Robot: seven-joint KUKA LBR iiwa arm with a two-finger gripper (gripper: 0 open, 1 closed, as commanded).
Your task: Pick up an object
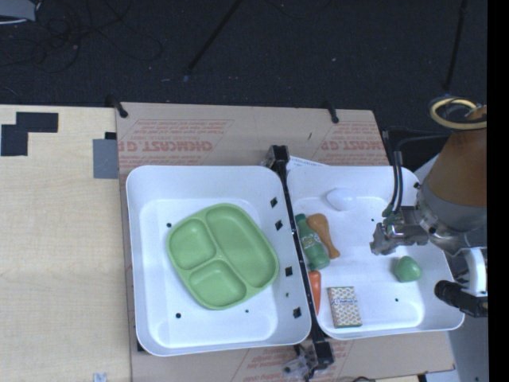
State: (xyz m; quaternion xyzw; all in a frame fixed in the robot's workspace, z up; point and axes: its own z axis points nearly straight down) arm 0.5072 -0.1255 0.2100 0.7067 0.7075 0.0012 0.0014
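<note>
Glossy white bins (147, 213), three-section green plate (221, 255), metal pincer (390, 239) state unclear, rounded green lump (407, 270)

floor (238, 38): dark, cables strewn | bench (56, 253): pale wood | cardboard sheet (238, 134): brown, printed lettering

Right bin (358, 329) holding a small green rounded lump (406, 269) near its right side, just below the end effector (387, 239). Along the left wall: green bottle (312, 243), tan drumstick-shaped piece (323, 233) touching it, orange carrot-like piece (315, 290); patterned small box (343, 305) lying flat near the front edge.
</note>
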